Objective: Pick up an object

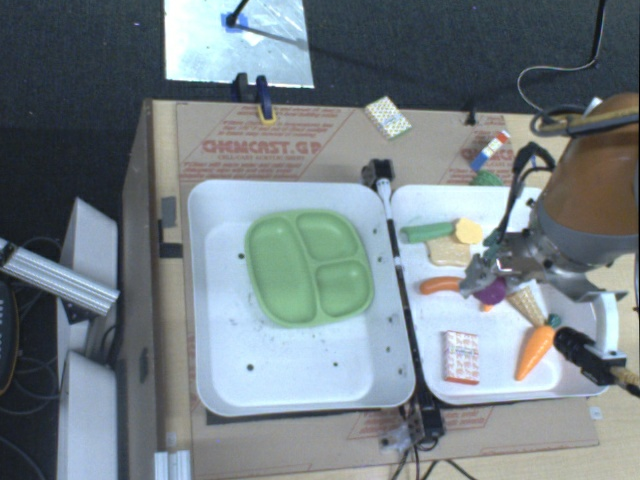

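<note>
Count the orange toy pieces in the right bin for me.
2: a carrot near the front right corner and a sausage-like piece mid-bin, left of the gripper. The arm may hide more.

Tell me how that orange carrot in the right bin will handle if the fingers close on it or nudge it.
The carrot looks like smooth moulded plastic, so probably stiff and light. Its tapered, rounded body may slip out of a pinch toward the thin end. Lying loose on the right bin floor beside the cone, it would likely roll or pivot if pushed.
</note>
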`<state>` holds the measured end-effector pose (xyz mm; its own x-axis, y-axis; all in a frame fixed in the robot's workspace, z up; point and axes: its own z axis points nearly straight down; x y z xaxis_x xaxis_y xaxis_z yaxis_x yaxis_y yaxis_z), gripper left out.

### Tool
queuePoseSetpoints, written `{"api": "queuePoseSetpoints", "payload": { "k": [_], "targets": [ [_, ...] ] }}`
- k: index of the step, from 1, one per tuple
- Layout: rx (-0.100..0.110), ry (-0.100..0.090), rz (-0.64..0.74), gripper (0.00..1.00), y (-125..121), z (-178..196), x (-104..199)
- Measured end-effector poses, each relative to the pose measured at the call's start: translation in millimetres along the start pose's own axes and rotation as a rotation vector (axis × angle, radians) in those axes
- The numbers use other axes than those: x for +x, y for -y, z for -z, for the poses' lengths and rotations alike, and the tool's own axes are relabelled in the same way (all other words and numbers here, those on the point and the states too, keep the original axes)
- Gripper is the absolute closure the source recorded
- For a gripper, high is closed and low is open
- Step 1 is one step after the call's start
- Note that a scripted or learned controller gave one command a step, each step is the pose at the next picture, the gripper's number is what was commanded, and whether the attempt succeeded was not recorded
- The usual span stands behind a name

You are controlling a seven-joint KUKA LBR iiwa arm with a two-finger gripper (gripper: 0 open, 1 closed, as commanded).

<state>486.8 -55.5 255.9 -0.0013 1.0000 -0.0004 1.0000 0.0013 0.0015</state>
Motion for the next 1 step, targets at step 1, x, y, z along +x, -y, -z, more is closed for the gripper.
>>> {"api": "queuePoseSetpoints", "payload": {
  "k": [1],
  "targets": [
    [-0.001,-0.001,0.003,1.00,-0.5,-1.0,23.9]
  ]
}}
